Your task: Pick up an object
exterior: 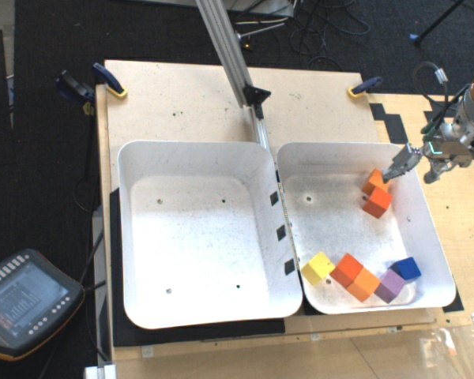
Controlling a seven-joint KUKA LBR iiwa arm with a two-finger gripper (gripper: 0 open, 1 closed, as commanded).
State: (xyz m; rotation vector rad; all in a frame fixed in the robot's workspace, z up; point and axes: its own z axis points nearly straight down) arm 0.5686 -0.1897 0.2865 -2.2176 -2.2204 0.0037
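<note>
We are looking down on a pale worktop carrying two white bins, ringed by dark floor and cables. In the right bin the gripper is spreading wide beside an orange block, one finger touching it. The arm is running off the right edge.

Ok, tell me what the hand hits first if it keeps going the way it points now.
Most likely the orange block in the right bin. The hand slants down and left from the right, and its nearer finger ends just beside that block. Depth is unclear, so contact cannot be judged.
</note>
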